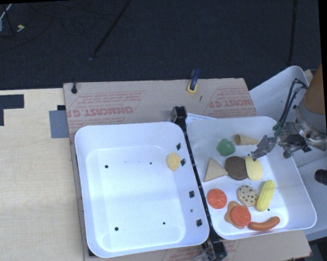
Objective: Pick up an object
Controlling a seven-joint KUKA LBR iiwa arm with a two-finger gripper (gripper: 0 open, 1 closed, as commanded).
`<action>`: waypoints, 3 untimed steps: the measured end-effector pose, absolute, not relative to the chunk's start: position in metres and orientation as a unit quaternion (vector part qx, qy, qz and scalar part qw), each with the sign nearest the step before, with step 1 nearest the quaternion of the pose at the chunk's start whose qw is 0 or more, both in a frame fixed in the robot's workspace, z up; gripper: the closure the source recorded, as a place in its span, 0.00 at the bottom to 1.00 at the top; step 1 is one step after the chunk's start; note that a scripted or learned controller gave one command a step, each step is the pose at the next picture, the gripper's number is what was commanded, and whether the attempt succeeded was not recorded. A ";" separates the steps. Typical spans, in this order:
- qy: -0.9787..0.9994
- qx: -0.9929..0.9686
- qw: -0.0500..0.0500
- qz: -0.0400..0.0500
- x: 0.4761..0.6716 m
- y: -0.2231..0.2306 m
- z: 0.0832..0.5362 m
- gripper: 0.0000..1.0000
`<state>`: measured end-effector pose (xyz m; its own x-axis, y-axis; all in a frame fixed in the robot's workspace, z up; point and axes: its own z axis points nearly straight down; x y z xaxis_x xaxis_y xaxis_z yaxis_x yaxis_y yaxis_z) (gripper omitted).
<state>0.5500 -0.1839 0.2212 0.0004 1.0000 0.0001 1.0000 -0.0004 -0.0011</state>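
Gripper point(272, 146) at right edge of frame, above right bin point(302, 201); arm mostly cut off. Fingers blurred, spread cannot be judged. Toy food clustered lower right: corn point(265, 195), cookie point(246, 195), sausage point(264, 224). Yellow piece point(173, 161) in left bin point(104, 237).

Red print runs across the cardboard sheet point(122, 102) under the bins; it appears upside down and mirrored from this camera, roughly "CHEMCAST GP", though the letters are too blurred to be sure; a second such mark sits right point(224, 103).
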 end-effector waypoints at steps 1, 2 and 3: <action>-0.709 -0.705 -0.005 -0.002 0.650 -0.213 0.130 0.00; -0.709 -0.705 0.000 0.000 0.645 -0.211 0.140 1.00; -0.707 -0.707 -0.002 -0.001 0.644 -0.215 0.213 1.00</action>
